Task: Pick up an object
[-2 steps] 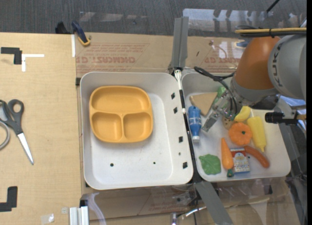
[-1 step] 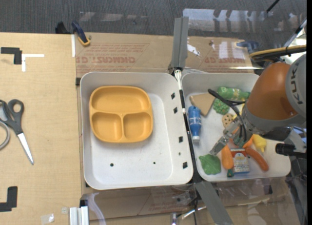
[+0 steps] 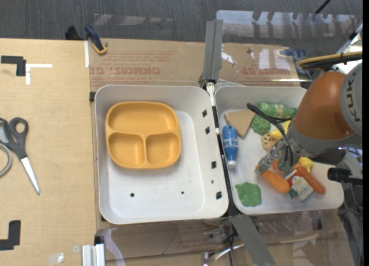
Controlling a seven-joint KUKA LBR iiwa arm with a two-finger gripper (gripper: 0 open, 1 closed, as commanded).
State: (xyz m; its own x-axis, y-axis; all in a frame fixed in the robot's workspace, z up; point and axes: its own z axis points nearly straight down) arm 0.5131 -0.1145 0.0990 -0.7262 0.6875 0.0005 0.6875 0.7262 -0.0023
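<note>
The right bin (image 3: 247,161) holds several toy foods. A blue bottle (image 3: 230,145) lies along its left wall, beside a tan wedge (image 3: 239,122). Behind them are a green packet (image 3: 277,109), a green broccoli piece (image 3: 260,125) and a spotted cookie (image 3: 267,140). At the front lie a green leaf (image 3: 249,194), an orange carrot (image 3: 275,183) and a small carton (image 3: 300,185). My gripper (image 3: 270,162) is low in the bin, just above the carrot and right of the bottle. The orange wrist band (image 3: 323,109) hides items behind it.
The left bin (image 3: 155,207) carries a yellow divided plate (image 3: 143,135) in its back half. Scissors (image 3: 20,149) lie on the bench at far left. A grey divider bar (image 3: 212,51) stands behind the gap between the bins.
</note>
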